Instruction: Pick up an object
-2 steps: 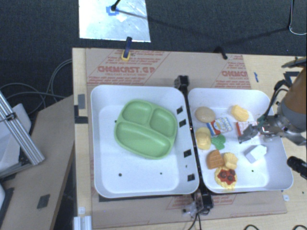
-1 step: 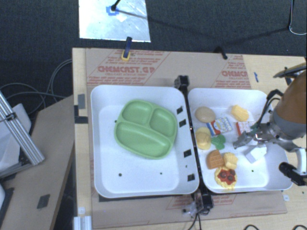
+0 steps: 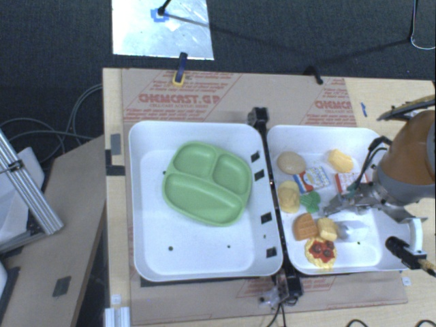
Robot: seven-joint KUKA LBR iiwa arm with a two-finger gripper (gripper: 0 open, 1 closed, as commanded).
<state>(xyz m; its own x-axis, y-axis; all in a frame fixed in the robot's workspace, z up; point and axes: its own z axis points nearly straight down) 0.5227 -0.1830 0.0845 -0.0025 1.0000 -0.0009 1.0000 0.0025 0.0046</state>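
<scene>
The right bin holds several toy foods. Among them are a beige round piece, a yellow piece, a pale yellow piece and a small green piece. Nearer the front lie an orange-brown piece, a yellow block and a red and yellow pizza-like piece. My gripper reaches in from the right and sits low in the bin, just above the yellow block and to the right of the green piece. Nothing is visibly held.
A green divided plate lies in the left bin. Small printed cards lie flat in the right bin. The grey and orange arm covers the right bin's right side. A black divider runs between the bins.
</scene>
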